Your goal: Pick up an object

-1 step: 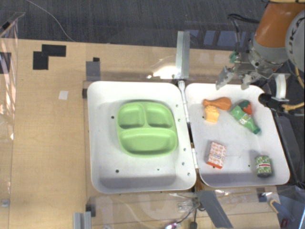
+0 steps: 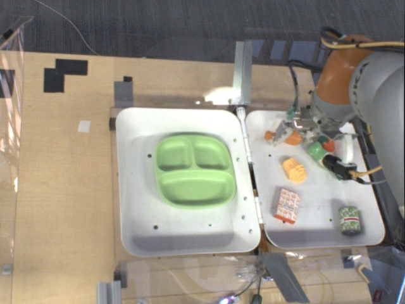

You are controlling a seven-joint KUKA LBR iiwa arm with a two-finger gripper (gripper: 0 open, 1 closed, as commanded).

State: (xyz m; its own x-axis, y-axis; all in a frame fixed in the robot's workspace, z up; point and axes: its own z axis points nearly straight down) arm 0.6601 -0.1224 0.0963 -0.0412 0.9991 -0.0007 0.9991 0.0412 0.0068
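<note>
Nearest the lens, a green can (image 2: 349, 220) lies at five o'clock in the right bin (image 2: 316, 236), with a red-and-white packet (image 2: 286, 206) just beside a yellow block (image 2: 294, 170). At one o'clock the gripper (image 2: 295, 126) hangs low over an orange piece (image 2: 293, 139); whether it grips anything I cannot tell. Crowded neighbours there, a green-and-red toy (image 2: 318, 149) included, could be nudged aside or spoil the grasp. Reaching from three o'clock, the arm (image 2: 373, 81) bends steeply downward.

We see a green divided plate (image 2: 193, 171) lying flat near the middle of the left bin (image 2: 133, 233). Beyond that bin's far left corner, black patches (image 2: 63, 73) mark the wooden bench (image 2: 63, 189). A metal post (image 2: 243, 68) rises at its far right corner.
</note>
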